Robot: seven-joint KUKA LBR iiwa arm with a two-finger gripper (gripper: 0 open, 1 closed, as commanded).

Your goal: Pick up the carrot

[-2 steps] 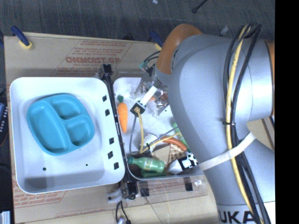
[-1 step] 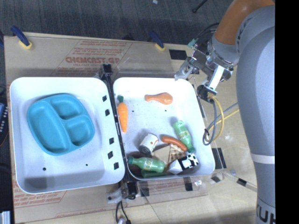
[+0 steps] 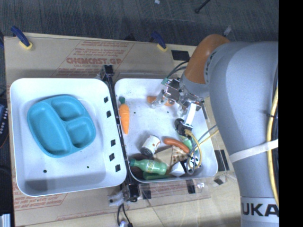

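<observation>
The carrot (image 3: 124, 117), orange with a green top, lies in the right bin (image 3: 142, 86) against its left wall, pointing toward the front. My gripper (image 3: 161, 100) hangs over the back middle of that bin, to the right of the carrot and a short way behind it. A small orange piece (image 3: 152, 99) sits right at the gripper's tip; whether it is touched or held cannot be made out. The grey arm with its orange band (image 3: 201, 56) covers the bin's right side.
A blue divided plate (image 3: 60, 124) lies in the left bin (image 3: 28, 178). At the front of the right bin are a white can (image 3: 150, 145), a green bottle (image 3: 148, 167), a red-orange sausage (image 3: 175, 143) and a brown piece (image 3: 165, 152). Cables hang near the front right corner.
</observation>
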